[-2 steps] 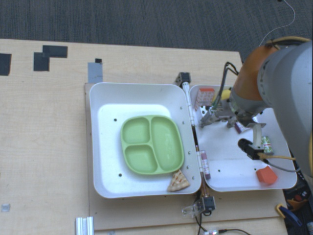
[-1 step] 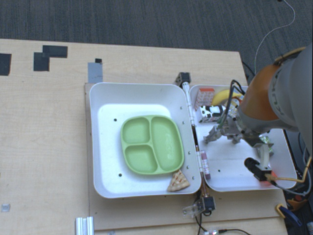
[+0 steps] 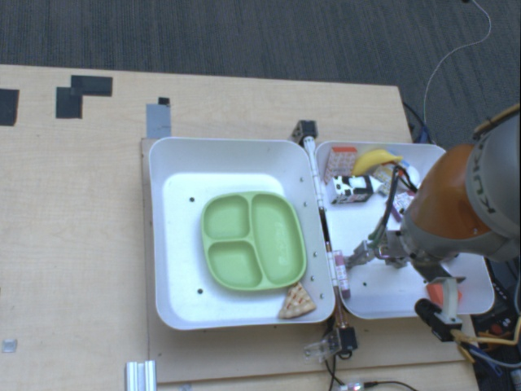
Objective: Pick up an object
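Gripper (image 3: 356, 258) sits low in the right bin (image 3: 383, 300), near its left wall; whether its fingers are apart or closed cannot be told. Banana (image 3: 373, 160) and black-and-white toy (image 3: 352, 189) lie at that bin's far end. Left bin (image 3: 175, 243) holds a green divided plate (image 3: 252, 241), a pizza slice (image 3: 298, 301) beside it.

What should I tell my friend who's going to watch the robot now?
Gripper: low in the right bin, near its left wall; can't tell whether it's open or shut, and nothing visibly held.
Right bin: yellow banana-like toy, black-and-white object and orange-red item at the far end.
Left bin: green divided plate, pizza-slice toy at its near corner.
Done: no pick confirmed.
Left: grasp one object and lift it.
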`<move>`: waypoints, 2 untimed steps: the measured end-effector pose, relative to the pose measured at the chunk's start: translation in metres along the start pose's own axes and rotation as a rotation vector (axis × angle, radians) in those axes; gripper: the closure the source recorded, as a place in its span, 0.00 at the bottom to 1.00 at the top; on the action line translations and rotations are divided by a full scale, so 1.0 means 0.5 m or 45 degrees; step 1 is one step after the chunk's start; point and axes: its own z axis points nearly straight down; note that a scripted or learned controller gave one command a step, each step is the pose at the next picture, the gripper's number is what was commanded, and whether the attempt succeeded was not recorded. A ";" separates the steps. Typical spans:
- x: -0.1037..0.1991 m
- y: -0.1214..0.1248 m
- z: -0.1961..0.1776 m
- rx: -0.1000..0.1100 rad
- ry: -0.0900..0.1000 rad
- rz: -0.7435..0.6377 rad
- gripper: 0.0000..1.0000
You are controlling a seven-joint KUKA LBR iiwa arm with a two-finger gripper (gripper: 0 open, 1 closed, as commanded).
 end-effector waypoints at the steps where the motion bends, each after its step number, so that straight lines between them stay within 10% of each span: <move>1: -0.102 0.007 -0.065 0.009 0.001 0.001 0.00; 2: -0.021 -0.002 0.001 0.004 0.000 -0.001 0.00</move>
